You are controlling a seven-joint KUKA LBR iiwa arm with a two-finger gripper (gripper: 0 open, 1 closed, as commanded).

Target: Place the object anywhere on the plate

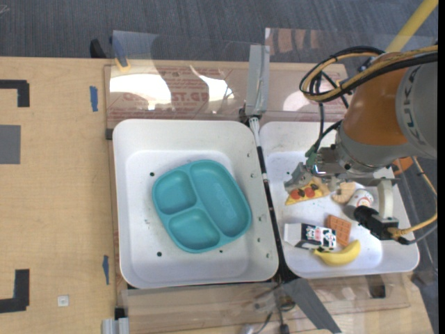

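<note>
The arm hangs low over the right bin (407,259), jaws (311,175) hidden so I cannot tell their state, right above the pizza slice (306,192), while the teal plate (200,205) waits in the left bin (132,186).

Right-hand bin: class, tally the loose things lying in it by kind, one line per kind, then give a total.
Pizza slice: 1
Banana: 1
Waffle-like orange square: 1
Black-and-white carton: 1
Pale round item, too small to identify: 1
Total: 5, counting what the arm leaves visible.
</note>
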